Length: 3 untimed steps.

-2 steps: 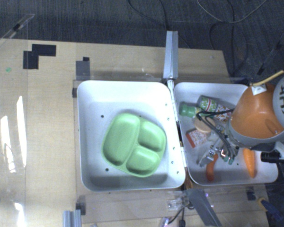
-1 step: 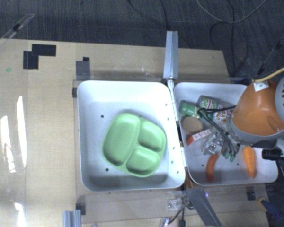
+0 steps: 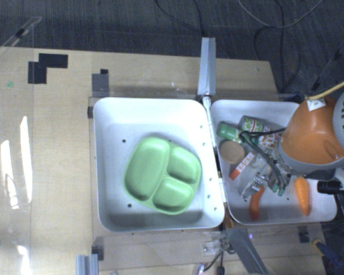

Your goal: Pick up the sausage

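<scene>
The sausage (image 3: 254,206), a short reddish-orange piece, lies near the front edge of the right bin (image 3: 286,215), standing roughly upright in the view. My gripper (image 3: 262,184) reaches in from the right under the orange band of the arm (image 3: 312,133). It hovers just above the sausage's upper end, close to it or touching it. Nothing is visibly lifted off the bin floor.
The right bin also holds an orange carrot (image 3: 301,196), a green bottle (image 3: 230,132), a brown round piece (image 3: 231,151), a red and white packet (image 3: 242,166) and a printed packet (image 3: 257,124). A green divided plate (image 3: 163,175) lies in the left bin (image 3: 112,125).
</scene>
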Motion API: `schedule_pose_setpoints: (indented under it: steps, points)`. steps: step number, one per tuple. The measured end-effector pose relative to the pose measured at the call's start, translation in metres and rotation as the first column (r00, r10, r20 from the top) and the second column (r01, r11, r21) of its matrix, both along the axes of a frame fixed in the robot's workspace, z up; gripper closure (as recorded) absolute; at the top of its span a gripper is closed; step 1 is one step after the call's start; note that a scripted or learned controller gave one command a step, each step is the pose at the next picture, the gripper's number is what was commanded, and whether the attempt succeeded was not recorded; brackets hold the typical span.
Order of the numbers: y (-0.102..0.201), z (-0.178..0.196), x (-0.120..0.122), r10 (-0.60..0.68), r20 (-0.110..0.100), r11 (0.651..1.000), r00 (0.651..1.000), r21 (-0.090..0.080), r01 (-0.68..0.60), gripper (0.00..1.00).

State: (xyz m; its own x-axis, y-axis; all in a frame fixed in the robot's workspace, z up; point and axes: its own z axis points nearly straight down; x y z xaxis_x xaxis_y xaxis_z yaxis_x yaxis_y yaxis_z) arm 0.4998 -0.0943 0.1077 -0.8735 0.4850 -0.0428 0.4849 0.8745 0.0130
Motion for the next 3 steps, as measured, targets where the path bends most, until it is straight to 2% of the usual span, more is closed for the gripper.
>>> schedule_pose_setpoints:
  steps: [1,2,3]
  points:
    - [-0.015,-0.017,-0.007,0.276,-0.028,0.961,0.961,0.005,-0.276,0.0]
    - [-0.034,0.035,-0.01,0.277,-0.034,0.961,0.96,0.006,-0.277,0.0]
    - [-0.008,-0.018,-0.009,0.142,-0.033,0.99,0.989,0.006,-0.142,0.0]
